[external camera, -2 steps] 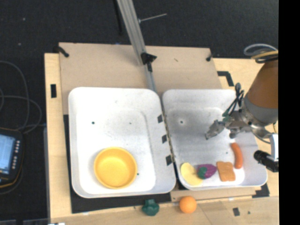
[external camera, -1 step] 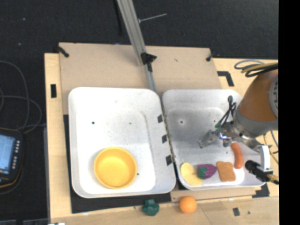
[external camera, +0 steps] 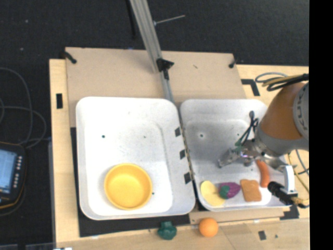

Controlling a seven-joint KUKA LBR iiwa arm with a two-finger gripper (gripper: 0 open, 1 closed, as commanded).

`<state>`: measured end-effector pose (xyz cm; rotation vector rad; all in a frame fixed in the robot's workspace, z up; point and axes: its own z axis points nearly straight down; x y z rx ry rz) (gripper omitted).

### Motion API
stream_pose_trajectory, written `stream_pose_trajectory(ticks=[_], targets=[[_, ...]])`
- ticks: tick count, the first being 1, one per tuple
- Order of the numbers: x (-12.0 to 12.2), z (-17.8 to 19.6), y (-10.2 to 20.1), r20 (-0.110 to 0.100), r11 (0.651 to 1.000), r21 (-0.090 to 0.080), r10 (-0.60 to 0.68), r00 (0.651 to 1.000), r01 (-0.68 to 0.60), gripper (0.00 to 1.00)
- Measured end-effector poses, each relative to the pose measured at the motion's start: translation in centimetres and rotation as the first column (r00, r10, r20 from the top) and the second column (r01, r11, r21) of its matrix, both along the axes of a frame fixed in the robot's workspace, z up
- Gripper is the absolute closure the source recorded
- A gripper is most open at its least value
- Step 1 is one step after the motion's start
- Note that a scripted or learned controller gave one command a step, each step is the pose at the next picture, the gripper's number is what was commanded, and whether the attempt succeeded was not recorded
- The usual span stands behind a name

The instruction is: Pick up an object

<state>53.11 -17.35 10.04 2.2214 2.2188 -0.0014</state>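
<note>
My gripper [external camera: 227, 159] sits low in the right bin [external camera: 208, 116], mid-frame right, tips pointing left over bare floor. Can't tell its state, too small and blurred. Nothing visible in it.

Candidates are bunched along that bin's lower edge, likely slid into the corner: pale yellow flat piece [external camera: 207, 191], purple lump [external camera: 232, 188] with a green knob [external camera: 225, 192] on it, tan blocky piece [external camera: 251, 190], orange stick [external camera: 264, 173] just below my wrist. All small, matte, toy-like.

Left bin [external camera: 99, 119] holds a yellow bowl [external camera: 128, 186], round, smooth. Orange ball [external camera: 208, 227] and green piece [external camera: 167, 230] lie outside the bins on the bench, bottom centre.
</note>
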Motion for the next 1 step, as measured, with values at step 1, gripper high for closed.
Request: stream_pose_trajectory(ticks=[1], targets=[[0.12,1.16,-0.09,0.005,1.0,0.0,-0.004,1.0,0.004,1.0]])
